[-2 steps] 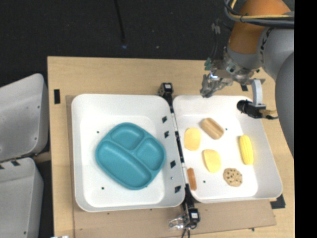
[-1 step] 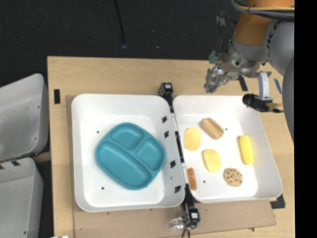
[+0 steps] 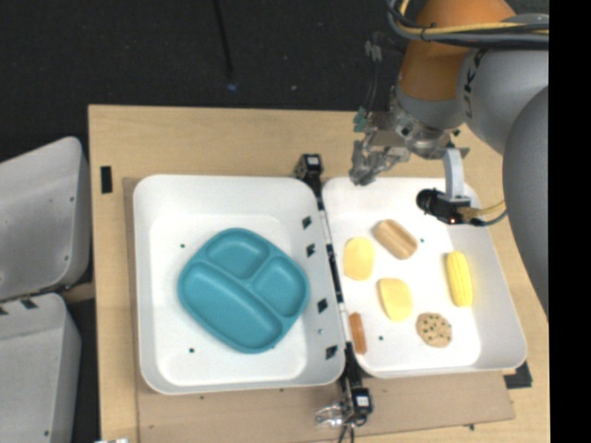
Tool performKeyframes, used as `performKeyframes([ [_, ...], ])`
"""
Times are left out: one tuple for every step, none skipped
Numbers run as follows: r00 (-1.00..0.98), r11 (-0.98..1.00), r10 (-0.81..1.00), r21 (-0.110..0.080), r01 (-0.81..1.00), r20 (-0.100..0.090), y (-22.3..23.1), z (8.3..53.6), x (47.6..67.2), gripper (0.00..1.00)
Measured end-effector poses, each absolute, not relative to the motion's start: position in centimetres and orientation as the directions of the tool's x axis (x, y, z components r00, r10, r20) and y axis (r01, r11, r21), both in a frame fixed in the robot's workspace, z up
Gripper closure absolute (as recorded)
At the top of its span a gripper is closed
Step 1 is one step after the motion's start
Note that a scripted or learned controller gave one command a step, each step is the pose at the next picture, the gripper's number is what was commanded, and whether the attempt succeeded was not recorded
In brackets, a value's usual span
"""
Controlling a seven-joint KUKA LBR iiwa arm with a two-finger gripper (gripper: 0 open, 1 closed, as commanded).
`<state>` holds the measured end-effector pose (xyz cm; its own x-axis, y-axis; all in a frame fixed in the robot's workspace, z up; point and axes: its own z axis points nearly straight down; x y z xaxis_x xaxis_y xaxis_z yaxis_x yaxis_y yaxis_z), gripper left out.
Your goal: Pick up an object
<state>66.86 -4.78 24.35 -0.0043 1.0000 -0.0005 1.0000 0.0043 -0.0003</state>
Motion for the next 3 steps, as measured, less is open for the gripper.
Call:
performKeyframes([
  [-0.005,0.005,1.0,-0.001,1.0,0.0,-0.5,23.7,65.3,1.0],
  [-0.007,0.007,1.0,0.003,1.0,0.002,4.7,25.0,64.6,1.0],
  [-0.005,0.005,1.0,0.0,1.0,0.0,8.9,24.1,63.8,1.0],
])
